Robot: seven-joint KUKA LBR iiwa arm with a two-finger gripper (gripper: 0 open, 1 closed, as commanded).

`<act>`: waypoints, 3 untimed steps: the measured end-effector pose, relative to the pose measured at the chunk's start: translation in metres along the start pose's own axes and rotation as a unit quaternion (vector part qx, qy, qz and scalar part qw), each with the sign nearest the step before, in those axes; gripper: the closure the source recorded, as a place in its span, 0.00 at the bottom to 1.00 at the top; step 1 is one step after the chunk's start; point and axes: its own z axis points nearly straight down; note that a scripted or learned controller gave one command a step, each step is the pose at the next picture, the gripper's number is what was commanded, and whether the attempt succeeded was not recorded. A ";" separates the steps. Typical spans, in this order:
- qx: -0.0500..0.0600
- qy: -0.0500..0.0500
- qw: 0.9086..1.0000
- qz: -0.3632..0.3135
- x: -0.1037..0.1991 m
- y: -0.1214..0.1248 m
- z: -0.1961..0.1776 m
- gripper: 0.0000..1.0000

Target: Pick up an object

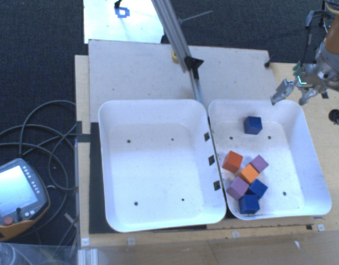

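The right bin (313, 164) holds several small cubes. A dark blue cube (253, 125) lies alone near its back. Toward the front sit an orange-red cube (232, 162), an orange cube (249, 174), two purple cubes (259, 163) (238, 187) and two blue cubes (258, 189) (248, 203), packed close together. My gripper (294, 93) hangs above the back right corner of the right bin, its two fingers spread apart with nothing between them. It is well right of and behind the lone blue cube.
The left bin (111, 148) stands beside the right one. A slanted metal pole (172, 24) crosses the back of the bench down to the gap between the bins. Cables and a handheld pendant (15, 195) lie on the floor at left.
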 end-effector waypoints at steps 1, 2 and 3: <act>-0.002 -0.001 1.000 -0.001 0.000 0.001 -0.002 0.00; 0.000 0.000 1.000 0.001 0.004 -0.007 0.056 0.00; 0.000 0.000 1.000 0.001 -0.001 -0.004 0.099 0.00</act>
